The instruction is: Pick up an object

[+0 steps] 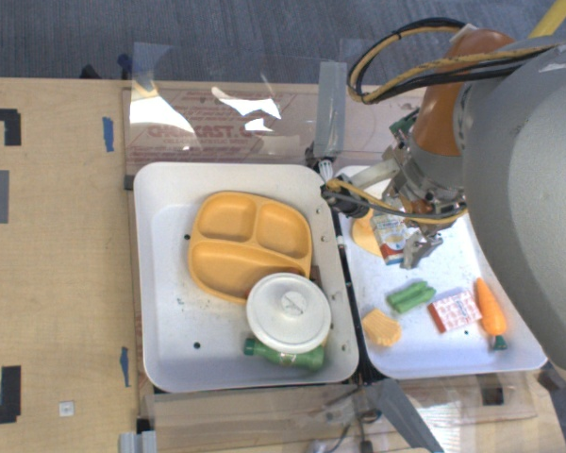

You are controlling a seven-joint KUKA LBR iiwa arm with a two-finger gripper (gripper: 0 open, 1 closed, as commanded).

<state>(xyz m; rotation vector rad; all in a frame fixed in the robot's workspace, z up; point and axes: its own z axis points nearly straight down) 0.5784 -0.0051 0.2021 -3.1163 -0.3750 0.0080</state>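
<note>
My gripper (413, 245) hangs low over the back of the right bin (519, 347), under the grey wrist with its orange band. Right beside it, to the left, lies a small white and red packet (390, 238) on top of a flat yellow round piece (363, 234). I cannot tell whether the gripper touches the packet. Nearer the front of that bin lie a green pod-shaped piece (410, 297), a yellow wedge (381, 328), a red and white packet (455, 310) and an orange carrot (491, 311).
The left bin (156, 281) holds a yellow divided plate (245, 239), a white round lidded bowl (289, 311) and a green piece (292, 355) under the bowl. A raised rim (341, 281) separates the bins. The large grey arm body covers the right bin's right side.
</note>
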